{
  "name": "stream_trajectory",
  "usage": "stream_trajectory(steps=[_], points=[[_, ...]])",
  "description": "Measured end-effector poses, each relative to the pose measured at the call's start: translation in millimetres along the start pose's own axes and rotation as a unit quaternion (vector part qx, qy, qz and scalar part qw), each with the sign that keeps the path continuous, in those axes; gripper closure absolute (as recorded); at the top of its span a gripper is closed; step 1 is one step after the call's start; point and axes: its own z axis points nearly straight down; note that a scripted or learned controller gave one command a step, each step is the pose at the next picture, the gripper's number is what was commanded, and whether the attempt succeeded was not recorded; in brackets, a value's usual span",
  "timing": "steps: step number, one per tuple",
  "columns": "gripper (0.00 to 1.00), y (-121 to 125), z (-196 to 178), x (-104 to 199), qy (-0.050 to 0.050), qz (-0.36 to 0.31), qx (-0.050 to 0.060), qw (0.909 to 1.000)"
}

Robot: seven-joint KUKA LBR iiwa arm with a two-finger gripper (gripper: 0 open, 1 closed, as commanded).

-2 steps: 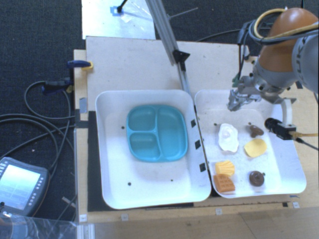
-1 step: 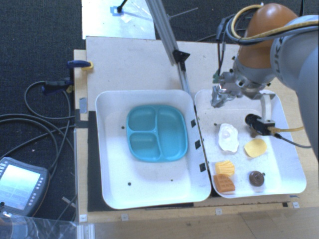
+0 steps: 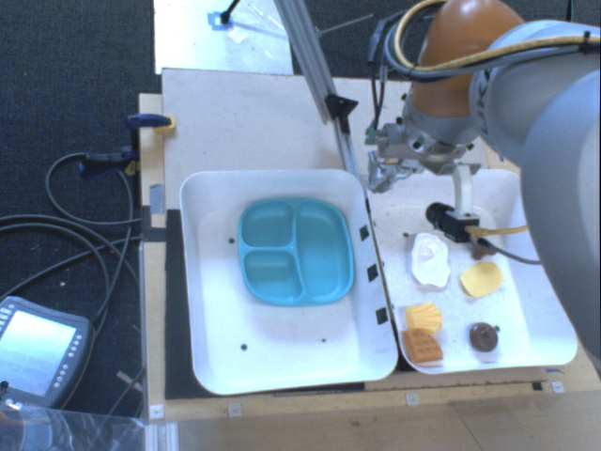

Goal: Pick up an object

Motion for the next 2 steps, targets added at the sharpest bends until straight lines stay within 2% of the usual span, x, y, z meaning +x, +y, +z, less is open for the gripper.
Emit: stream_trajectory(steps=[1, 2], points=[[1.00, 19.9, -18.2, 49.5, 0.000, 0.000, -0.001, 1.0000], [0.00, 19.1, -17.1, 45.7, -0.002, 0.001, 0.000, 1.0000]])
